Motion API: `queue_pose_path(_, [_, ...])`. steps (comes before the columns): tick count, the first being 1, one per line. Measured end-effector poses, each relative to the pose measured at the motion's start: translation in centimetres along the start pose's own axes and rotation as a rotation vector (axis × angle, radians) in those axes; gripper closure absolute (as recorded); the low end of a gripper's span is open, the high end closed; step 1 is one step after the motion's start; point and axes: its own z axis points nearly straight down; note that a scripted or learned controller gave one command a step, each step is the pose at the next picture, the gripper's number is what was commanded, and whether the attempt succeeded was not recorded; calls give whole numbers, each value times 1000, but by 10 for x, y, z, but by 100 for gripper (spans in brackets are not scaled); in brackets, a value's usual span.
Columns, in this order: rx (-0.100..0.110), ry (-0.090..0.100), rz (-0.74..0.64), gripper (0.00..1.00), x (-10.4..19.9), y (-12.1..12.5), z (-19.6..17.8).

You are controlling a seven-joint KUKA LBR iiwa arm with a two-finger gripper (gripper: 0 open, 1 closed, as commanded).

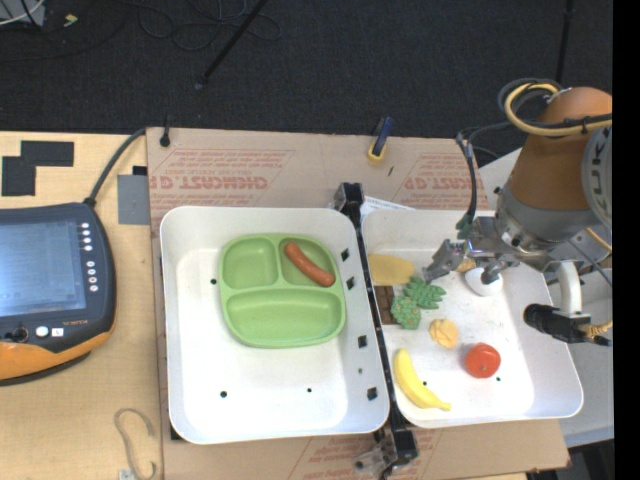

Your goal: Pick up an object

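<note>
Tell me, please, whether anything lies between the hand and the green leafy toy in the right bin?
Nothing visible does. The hand hangs just up and right of the leafy toy, with bare bin floor between them. The cheese, orange piece and tomato lie off to the sides.

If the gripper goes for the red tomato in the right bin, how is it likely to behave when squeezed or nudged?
The tomato looks round and smooth, so it would probably roll across the right bin if nudged off-centre. Its glossy skin suggests the jaws could slip unless they close across its widest part. It looks like a toy, so probably light and hard to crush.
</note>
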Motion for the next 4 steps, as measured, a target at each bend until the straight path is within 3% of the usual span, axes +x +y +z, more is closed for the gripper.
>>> queue_pose_path(1, [-14,-1,-2,0,0,3,-8])
queue_pose_path(3, [-10,0,-2,0,6,-6,82])
queue_pose_path(4, [-27,-1,1,0,8,-1,105])
